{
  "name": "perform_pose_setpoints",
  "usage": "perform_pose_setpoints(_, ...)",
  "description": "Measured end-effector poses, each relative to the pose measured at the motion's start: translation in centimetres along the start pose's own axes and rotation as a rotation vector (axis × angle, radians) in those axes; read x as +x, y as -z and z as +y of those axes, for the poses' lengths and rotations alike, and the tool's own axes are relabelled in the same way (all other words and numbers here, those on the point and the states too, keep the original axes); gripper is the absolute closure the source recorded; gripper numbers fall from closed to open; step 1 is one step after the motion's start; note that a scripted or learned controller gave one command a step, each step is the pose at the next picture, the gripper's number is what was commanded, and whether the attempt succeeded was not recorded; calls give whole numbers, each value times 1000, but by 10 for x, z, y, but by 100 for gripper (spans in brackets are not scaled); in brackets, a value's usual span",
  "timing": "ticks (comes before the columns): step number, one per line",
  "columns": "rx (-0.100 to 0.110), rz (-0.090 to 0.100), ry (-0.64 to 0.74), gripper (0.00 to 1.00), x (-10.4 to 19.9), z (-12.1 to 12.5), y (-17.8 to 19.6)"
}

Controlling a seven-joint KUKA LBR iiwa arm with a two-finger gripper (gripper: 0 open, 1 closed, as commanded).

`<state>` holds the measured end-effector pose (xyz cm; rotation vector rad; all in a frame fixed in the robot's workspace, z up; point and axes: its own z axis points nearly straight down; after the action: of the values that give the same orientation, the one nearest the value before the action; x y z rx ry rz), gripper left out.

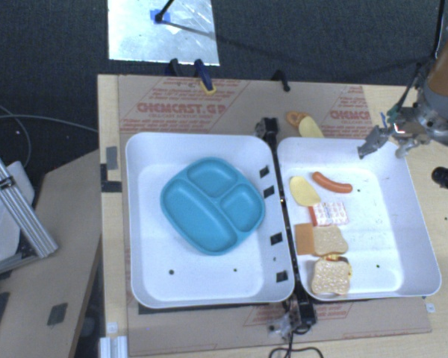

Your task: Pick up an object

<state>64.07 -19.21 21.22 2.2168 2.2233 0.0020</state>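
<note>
The right bin (411,222) holds several toy foods. A red sausage (333,183) lies near its back, with a yellow slice (304,192) to its left. Below them are a red-and-white packet (330,214), an orange square (304,238), a slice of bread (331,240) and a speckled cracker (331,276). My gripper (386,146) hangs over the bin's back right corner, above and to the right of the sausage. It is open, its fingers (367,148) spread with nothing between them.
The left bin (145,274) carries a blue divided plate (213,205). A yellow piece (310,128) and a small orange piece (294,117) lie on the cardboard behind the right bin. A black divider (280,200) runs between the bins.
</note>
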Motion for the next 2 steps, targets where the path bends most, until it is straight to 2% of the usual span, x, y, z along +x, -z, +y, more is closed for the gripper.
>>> perform_pose_setpoints(1, -16, 7, 17, 0, 160, -50, 147)
perform_pose_setpoints(2, -19, 4, 7, 0, 213, -81, 296)
